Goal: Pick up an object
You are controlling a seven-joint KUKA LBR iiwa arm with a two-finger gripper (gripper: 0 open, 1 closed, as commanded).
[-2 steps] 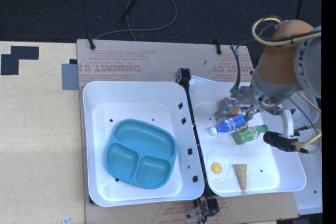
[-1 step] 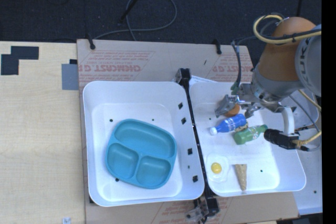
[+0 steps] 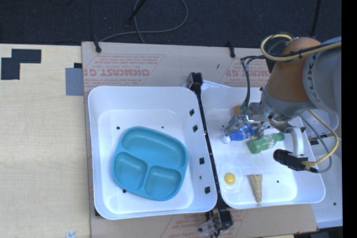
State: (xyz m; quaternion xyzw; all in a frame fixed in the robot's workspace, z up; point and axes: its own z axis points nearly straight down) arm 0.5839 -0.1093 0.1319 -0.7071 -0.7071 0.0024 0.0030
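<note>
The hand [image 3: 249, 117] hangs low in the right bin [image 3: 312, 195], over a blue tube [image 3: 241, 134] beside a green bottle [image 3: 264, 142]; its grasp cannot be told. A fried egg [image 3: 229, 178] and cone [image 3: 256, 187] lie near the bin's front edge.

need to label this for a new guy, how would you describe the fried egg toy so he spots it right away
Start at the right-hand white bin, the one the arm reaches into, and look at its near left corner. The fried egg lies there, a flat white patch with a round yellow yolk. The tan cone just to its right is pointed and plain, and the green bottle lies farther back by the claw.
</note>
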